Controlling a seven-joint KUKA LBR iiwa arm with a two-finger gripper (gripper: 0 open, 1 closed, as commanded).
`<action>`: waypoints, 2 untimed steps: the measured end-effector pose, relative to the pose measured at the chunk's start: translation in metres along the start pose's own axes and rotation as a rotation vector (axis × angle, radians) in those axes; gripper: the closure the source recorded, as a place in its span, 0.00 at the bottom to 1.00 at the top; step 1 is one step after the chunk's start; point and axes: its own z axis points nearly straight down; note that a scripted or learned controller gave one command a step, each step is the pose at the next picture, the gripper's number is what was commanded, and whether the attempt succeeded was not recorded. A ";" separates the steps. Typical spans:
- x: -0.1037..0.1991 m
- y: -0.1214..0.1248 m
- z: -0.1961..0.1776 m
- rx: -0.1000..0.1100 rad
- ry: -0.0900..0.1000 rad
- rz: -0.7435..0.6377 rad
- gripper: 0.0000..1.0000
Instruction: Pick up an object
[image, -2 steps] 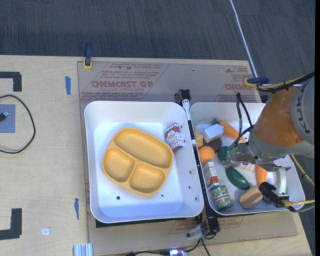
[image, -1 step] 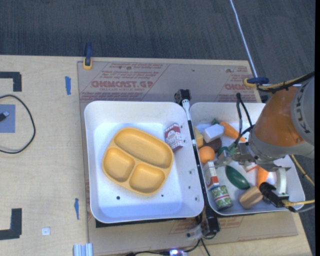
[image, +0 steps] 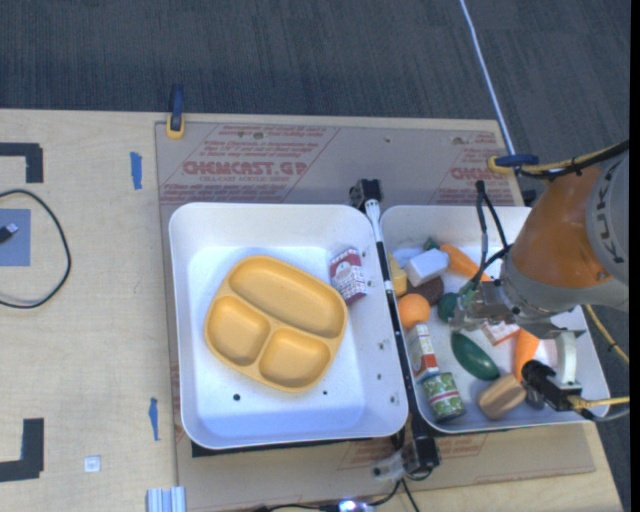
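Note:
The right bin holds a jumble of toy food: an orange ball, a small bottle, a green-labelled can, a dark green pepper shape, a tan bread roll, an orange carrot and a white-blue box. My gripper is down among them, in the middle of the bin, just above the green pepper shape. The wrist hides what lies directly beneath it.
In the left bin sit a yellow three-compartment plate and a small red-and-white carton near its right wall. Black clamps mark the seam between the bins. Cables hang along the arm on the right.

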 end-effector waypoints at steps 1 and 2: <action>0.000 0.000 0.000 0.000 0.000 0.000 0.00; 0.000 0.002 -0.010 -0.004 0.000 -0.001 1.00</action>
